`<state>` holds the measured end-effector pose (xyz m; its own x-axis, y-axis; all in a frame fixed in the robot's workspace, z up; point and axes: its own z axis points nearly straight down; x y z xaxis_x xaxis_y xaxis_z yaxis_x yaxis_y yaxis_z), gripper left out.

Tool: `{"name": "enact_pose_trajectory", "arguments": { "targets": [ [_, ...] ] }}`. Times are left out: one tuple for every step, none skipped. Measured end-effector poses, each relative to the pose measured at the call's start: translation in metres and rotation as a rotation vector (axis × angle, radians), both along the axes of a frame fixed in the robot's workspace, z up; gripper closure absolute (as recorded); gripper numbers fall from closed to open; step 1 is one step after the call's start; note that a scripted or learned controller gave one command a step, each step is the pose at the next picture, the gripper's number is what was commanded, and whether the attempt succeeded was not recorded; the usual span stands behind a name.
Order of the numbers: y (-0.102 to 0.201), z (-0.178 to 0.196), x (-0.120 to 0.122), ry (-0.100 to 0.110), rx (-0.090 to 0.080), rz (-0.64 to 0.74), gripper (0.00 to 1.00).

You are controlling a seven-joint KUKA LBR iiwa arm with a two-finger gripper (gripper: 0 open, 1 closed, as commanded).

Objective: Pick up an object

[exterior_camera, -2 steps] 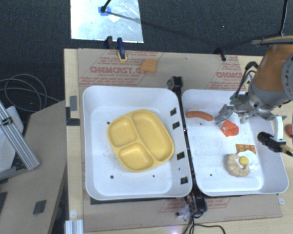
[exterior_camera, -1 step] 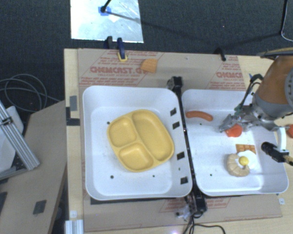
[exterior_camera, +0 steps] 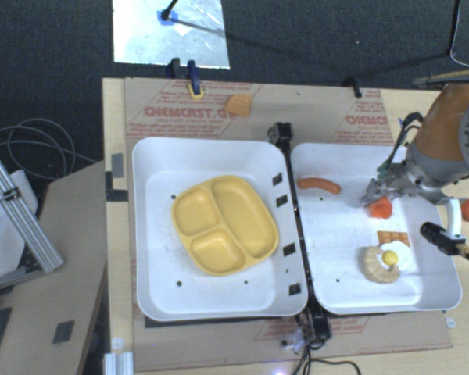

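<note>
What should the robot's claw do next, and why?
Probably lower a touch and close: the gripper hangs right over the small red-orange piece in the right bin, nearer than the sausage.

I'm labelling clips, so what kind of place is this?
Likely a robot lab test bench: a grey-and-orange arm reaches over two white bins, with toy food like a sausage and loose cables.

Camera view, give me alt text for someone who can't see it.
A grey robot arm's gripper is down in the right bin at a small red-orange piece, near a sausage, a cracker and a fried egg. The left bin holds a yellow divided plate.
</note>
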<state>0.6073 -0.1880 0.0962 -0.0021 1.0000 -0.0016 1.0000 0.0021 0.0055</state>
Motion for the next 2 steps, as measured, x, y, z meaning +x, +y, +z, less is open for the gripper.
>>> {"name": "enact_pose_trajectory", "arguments": {
  "targets": [
    [0.056,-0.009,-0.043,-0.002,-0.001,0.003,1.00],
    [0.123,0.095,-0.005,-0.007,0.002,0.010,1.00]
  ]
}}
